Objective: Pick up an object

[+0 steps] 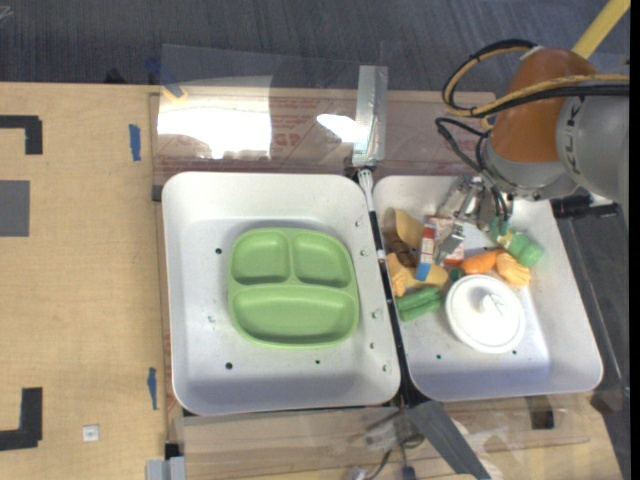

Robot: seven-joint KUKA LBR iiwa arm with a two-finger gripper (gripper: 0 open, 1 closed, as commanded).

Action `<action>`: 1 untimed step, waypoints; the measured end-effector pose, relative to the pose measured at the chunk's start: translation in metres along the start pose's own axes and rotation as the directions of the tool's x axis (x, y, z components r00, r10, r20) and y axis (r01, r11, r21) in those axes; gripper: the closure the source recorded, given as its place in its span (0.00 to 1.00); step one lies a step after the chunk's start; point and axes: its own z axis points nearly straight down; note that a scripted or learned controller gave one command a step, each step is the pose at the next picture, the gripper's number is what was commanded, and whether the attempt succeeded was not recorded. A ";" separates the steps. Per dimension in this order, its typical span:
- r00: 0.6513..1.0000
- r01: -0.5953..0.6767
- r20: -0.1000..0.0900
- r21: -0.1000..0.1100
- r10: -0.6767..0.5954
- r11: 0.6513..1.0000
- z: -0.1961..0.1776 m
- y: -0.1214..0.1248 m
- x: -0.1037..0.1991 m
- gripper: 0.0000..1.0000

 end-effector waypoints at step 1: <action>0.899 -0.437 0.010 -0.009 0.437 0.899 0.003 0.004 0.016 0.00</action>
